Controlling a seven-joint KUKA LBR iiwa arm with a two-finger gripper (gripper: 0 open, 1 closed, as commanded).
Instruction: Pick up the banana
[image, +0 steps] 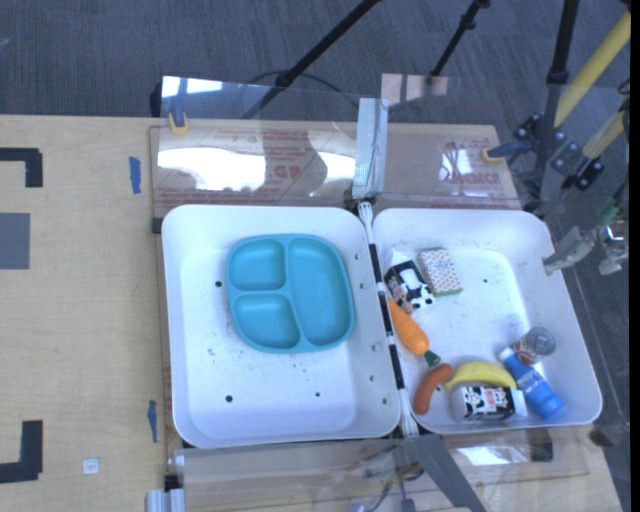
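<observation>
come down over the banana (482, 374) lying against the sausage (432, 387) and carton (487, 402); claw state i cannot tell.

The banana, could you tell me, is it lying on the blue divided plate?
No, the banana lies in the right bin near its front edge, while the blue divided plate sits in the left bin.

You have two shallow white bins side by side on the wooden counter (80, 300). The left bin (200, 400) holds a blue divided plastic plate (290, 292) at its centre. In the right bin (560, 330), lower right of the frame, the yellow banana (480, 374) lies between a brown sausage (431, 387) on its left and a blue bottle (532, 385) on its right, with an orange carrot (410, 331) above the sausage.
</observation>
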